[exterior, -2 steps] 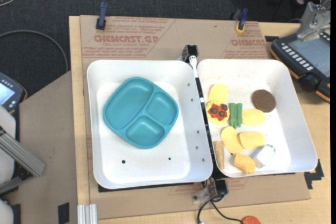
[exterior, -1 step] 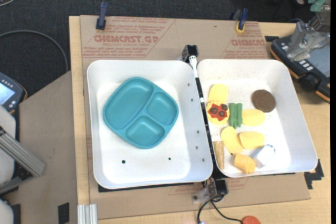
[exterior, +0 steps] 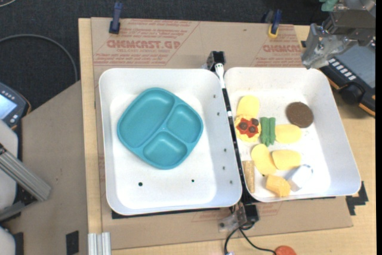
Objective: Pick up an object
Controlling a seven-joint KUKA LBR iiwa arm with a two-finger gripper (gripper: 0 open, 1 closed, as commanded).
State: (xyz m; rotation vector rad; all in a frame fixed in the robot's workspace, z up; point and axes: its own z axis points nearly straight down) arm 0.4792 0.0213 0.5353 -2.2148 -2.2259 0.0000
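Note:
The right bin (exterior: 339, 128) holds several toy foods. Among them are a brown round cookie (exterior: 299, 114), green beans (exterior: 268, 131), a red and yellow pizza piece (exterior: 247, 126), a yellow piece (exterior: 248, 106) near the divider, and yellow lumps (exterior: 288, 133) (exterior: 262, 158) (exterior: 286, 159). An orange wedge (exterior: 277, 186) and a white-grey item (exterior: 301, 175) lie near the front wall. My gripper (exterior: 313, 54) hangs above the far right corner of this bin, apart from all the food, with nothing seen in it.
A teal divided plate (exterior: 160, 127) lies in the left bin (exterior: 110, 146). A tan stick (exterior: 249, 175) rests by the divider. Black clips (exterior: 216, 59) join the bins at the back. Blue and yellow clamps (exterior: 116, 18) (exterior: 274, 24) hold the cardboard base.

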